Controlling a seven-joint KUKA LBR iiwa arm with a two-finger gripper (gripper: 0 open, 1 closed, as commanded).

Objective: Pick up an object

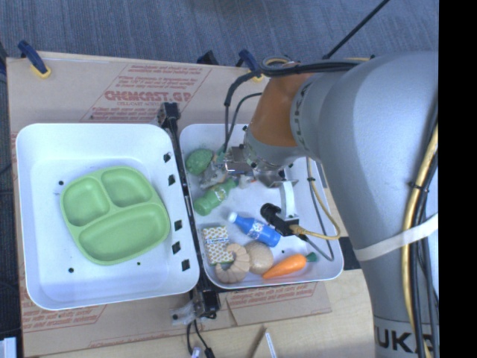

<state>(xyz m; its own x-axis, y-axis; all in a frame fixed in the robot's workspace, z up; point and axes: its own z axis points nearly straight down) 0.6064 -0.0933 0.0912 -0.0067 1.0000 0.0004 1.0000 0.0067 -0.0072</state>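
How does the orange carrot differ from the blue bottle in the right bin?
The carrot is orange with a green end; the bottle is blue with a white cap. The carrot tapers to a point; the bottle does not. The carrot lies nearer the picture's bottom edge than the bottle. Both lie on their sides in the right bin.

My arm [373, 148]: smooth grey casing, one orange band [274, 118]. Black cables [237, 99] loop beside it, silvery gripper [232, 164] below it, black lettering [402, 340] far from it.
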